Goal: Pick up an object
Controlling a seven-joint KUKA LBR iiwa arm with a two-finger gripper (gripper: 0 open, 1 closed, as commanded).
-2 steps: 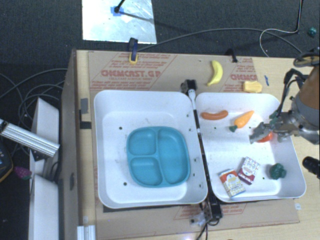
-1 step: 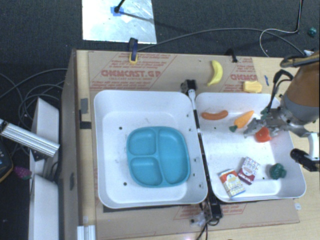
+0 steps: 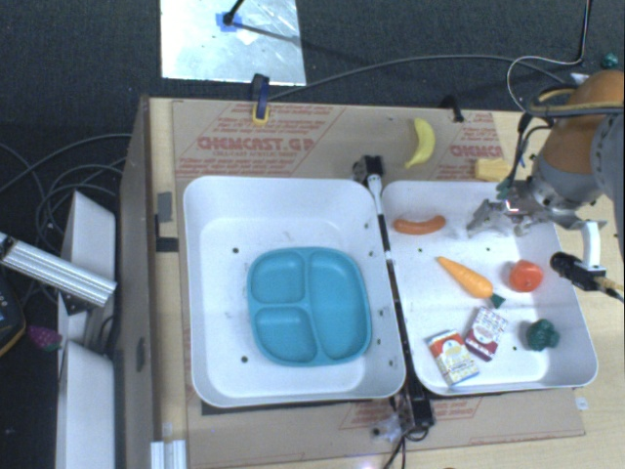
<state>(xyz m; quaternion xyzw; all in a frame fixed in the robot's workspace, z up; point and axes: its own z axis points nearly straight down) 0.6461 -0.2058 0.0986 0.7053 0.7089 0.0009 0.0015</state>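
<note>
Two bins: shallow white plastic trays side by side on a tan cardboard-covered bench point(image 3: 293, 135) with red print.
Left bin point(image 3: 225, 213): holds a teal plastic plate point(image 3: 309, 304) with three compartments.
Right bin point(image 3: 576, 355): holds an orange sausage point(image 3: 419, 226), an orange toy carrot point(image 3: 465, 277), a red tomato point(image 3: 525, 276), a dark green broccoli piece point(image 3: 542, 335), and two small red-and-white cartons point(image 3: 469, 346).
Bench beyond the bins: a yellow toy banana point(image 3: 422, 143) and a pale yellow block point(image 3: 491, 169).
Gripper point(image 3: 508, 215): over the right bin's far edge, near the sausage, nothing seen between its fingers; cannot tell whether they are apart or together.
Room: dark carpet point(image 3: 68, 57), a shiny metal sheet point(image 3: 231, 27), loose cables.
</note>
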